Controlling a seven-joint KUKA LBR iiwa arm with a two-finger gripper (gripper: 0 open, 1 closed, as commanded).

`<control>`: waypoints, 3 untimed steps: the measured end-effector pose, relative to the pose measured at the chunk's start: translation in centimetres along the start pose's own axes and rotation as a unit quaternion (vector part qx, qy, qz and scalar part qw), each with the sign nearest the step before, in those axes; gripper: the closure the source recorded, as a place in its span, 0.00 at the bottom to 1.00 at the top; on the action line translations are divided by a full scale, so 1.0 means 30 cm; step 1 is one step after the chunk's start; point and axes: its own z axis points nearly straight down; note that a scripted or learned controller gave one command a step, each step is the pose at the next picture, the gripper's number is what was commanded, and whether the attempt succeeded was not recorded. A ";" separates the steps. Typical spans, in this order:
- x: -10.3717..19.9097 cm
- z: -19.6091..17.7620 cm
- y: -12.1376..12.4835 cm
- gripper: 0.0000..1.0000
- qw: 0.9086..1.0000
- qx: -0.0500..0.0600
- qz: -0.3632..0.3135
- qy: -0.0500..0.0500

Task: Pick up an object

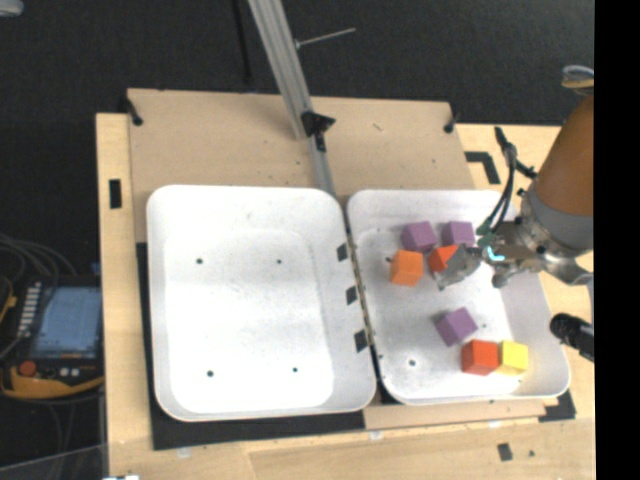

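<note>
Orange and purple blocks crowd the right bin [520, 303]. My tool [462, 265] hangs low there, right at an orange block [442, 259] beside two purple blocks [438, 235]; whether it is closed on anything, I cannot tell.

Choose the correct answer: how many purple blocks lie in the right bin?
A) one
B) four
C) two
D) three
D: three purple blocks lie in the right bin, two near its far side and one lower down.
</note>
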 end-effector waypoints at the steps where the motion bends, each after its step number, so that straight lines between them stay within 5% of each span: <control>1: -0.001 -0.007 0.002 0.00 1.000 -0.002 0.001 -0.001; 3: -0.009 0.397 -0.036 0.00 1.000 0.001 0.002 -0.001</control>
